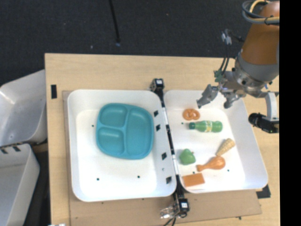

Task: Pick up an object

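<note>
Right now the gripper (pixel 217 97) hovers spread open and empty at the right bin's (pixel 251 140) far edge; the pretzel (pixel 191 114) lies just nearer and left of it.

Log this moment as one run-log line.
hand: open, above right bin, holding nothing | nearest: pretzel, green bottle | left bin: teal tray | pick: not yet made

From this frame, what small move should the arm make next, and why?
Probably lower the gripper toward the pretzel. Its open fingers hang above the right bin holding nothing, and the pretzel lies nearest, just left of and below them in the view.
</note>
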`<state>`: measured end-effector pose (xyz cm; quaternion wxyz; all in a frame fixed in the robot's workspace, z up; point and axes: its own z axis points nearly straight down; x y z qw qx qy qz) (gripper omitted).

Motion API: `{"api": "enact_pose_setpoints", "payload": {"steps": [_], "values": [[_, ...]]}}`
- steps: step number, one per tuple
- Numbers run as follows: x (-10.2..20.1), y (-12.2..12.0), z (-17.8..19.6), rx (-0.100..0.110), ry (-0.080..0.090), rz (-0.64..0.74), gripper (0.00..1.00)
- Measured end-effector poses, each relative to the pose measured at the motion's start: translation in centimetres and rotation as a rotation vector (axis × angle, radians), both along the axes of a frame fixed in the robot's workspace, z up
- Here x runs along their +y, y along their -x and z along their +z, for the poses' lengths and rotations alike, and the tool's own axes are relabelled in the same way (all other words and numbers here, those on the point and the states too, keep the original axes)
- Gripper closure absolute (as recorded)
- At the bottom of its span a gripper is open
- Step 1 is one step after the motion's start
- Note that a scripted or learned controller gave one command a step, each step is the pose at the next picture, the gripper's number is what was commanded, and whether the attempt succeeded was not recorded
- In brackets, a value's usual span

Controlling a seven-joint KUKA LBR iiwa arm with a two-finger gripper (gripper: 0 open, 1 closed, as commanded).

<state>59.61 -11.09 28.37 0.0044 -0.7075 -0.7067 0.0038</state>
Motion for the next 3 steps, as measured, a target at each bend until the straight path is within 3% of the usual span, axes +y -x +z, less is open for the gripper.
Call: {"api": "enact_pose_setpoints", "payload": {"steps": [1,3], "values": [[0.0,-0.2,0.7,-0.013,0.001,0.002,0.00],[0.5,-0.8,-10.0,-0.008,0.003,-0.001,0.00]]}}
